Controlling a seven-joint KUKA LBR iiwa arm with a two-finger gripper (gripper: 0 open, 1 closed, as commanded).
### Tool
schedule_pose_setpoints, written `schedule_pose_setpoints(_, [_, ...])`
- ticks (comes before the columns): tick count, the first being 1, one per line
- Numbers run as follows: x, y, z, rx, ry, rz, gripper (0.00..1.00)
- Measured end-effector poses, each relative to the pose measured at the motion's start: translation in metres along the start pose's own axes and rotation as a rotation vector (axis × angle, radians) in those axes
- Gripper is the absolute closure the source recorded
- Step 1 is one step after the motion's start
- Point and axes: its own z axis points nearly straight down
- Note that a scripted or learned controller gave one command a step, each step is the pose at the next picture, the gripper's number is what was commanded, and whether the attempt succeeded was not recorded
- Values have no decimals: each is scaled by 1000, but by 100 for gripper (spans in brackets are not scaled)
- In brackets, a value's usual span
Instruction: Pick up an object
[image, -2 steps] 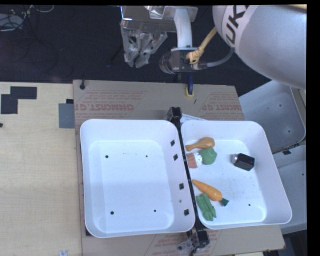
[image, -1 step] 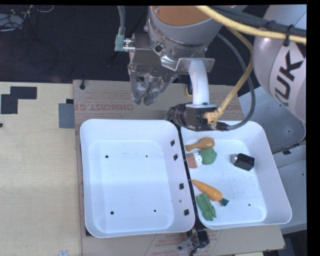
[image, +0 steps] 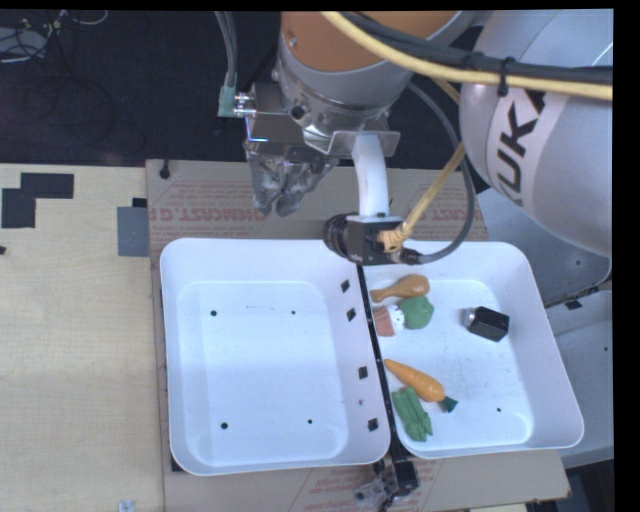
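above the far rim of the left bin (image: 200, 262), the gripper (image: 283, 190) is hanging with fingers seemingly drawn together, gripping nothing and touching nothing.

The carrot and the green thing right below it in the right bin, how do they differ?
The carrot is orange with a small dark green tip; the green toy is green all over. The carrot lies slanted, running down toward the right, while the green toy lies closer to upright in the camera view. The carrot looks longer and slimmer, the green toy shorter and lumpier. Both lie near the right bin's inner wall.
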Motion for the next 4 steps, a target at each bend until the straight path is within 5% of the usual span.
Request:
schedule_pose_setpoints(1, [-1, 61, 8, -6, 2, 2, 100])
schedule_pose_setpoints(2, [-12, -14, -19, -7, 5, -2, 100])
schedule_pose_setpoints(3, [1, 9, -31, -7, 3, -4, 100])
schedule_pose_setpoints(4, [0, 10, 168, 11, -5, 1, 100])
